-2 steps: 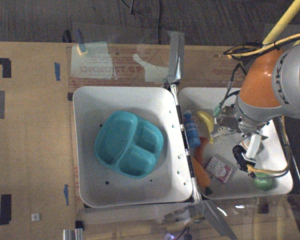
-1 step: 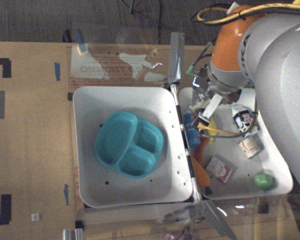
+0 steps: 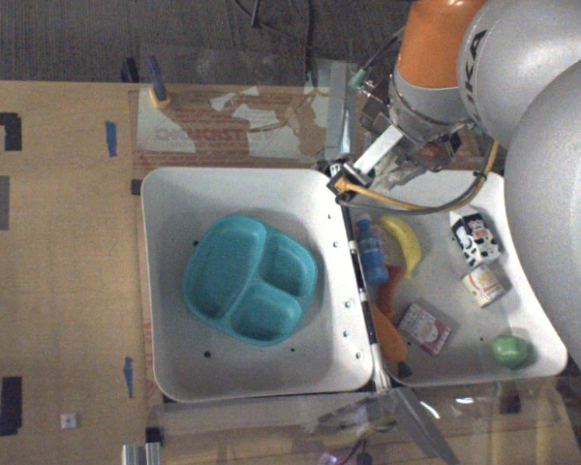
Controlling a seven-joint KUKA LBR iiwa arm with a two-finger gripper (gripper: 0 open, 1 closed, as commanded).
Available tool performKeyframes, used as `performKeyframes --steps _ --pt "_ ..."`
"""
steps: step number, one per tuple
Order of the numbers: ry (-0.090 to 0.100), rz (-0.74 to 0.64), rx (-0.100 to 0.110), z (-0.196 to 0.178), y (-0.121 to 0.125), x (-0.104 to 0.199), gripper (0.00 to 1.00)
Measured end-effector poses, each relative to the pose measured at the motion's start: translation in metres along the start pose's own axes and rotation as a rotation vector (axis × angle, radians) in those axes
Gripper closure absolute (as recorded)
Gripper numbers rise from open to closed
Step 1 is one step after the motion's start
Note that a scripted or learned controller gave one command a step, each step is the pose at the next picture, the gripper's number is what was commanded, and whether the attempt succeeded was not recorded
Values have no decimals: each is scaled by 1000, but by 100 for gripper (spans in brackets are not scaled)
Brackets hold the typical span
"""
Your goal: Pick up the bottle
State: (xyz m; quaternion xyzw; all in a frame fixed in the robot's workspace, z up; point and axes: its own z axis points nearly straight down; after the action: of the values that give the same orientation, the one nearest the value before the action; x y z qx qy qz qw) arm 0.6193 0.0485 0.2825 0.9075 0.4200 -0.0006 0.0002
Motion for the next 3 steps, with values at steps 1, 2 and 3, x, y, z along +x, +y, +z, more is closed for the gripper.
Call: performKeyframes --steps 1,2,3 --pt "3 669 0 -14 -5 48 100" --pt "2 539 -1 -47 -37 73 100" --pt "3 670 -1 -46 -75 114 100"
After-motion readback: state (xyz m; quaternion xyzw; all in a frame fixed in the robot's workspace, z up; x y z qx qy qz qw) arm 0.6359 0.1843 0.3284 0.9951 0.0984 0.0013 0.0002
